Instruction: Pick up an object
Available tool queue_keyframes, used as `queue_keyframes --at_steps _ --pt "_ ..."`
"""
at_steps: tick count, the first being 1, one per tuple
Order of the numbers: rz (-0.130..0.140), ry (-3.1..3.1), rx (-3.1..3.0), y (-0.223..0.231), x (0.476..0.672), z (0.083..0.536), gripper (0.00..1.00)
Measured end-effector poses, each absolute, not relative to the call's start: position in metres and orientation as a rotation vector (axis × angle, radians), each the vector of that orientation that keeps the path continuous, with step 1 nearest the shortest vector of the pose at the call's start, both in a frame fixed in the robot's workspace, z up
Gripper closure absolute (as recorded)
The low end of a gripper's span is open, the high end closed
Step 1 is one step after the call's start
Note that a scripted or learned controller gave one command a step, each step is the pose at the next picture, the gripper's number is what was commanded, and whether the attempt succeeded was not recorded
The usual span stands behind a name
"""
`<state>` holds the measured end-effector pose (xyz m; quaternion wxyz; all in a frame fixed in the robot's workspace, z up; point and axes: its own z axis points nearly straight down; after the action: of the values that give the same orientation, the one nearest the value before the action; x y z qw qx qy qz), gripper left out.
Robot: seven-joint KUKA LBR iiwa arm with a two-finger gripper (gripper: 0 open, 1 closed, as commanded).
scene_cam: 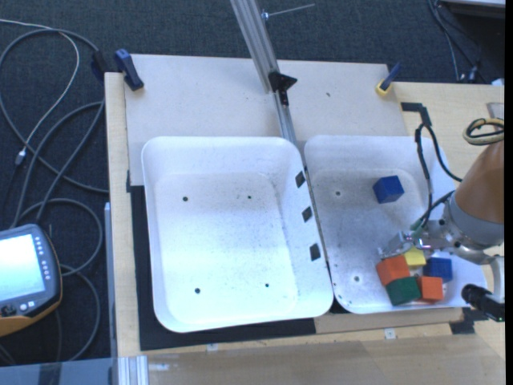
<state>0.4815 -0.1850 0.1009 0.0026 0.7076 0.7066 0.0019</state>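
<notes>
Orange, yellow, green and blue blocks (410,275) sit clustered in the right bin (353,215). Gripper (413,243) hovers right over them; can't tell its grip state.

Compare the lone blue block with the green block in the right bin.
The blue block sits alone toward the bin's far side; the green block is packed among other blocks at the near corner. The gripper hovers near the green block's cluster, away from the blue. Both lie in the right bin.
</notes>
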Motion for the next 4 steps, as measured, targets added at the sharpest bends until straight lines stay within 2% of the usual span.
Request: queue_keyframes --at_steps 1,2,3,4 --pt "0.009 2.216 2.215 -0.185 0.483 0.111 1.0" --pt "0.007 2.233 2.211 -0.091 0.507 0.124 1.0" --pt "0.012 2.224 2.208 -0.048 0.629 0.203 1.0" --pt "0.0 2.234 2.218 0.018 0.603 0.204 1.0"
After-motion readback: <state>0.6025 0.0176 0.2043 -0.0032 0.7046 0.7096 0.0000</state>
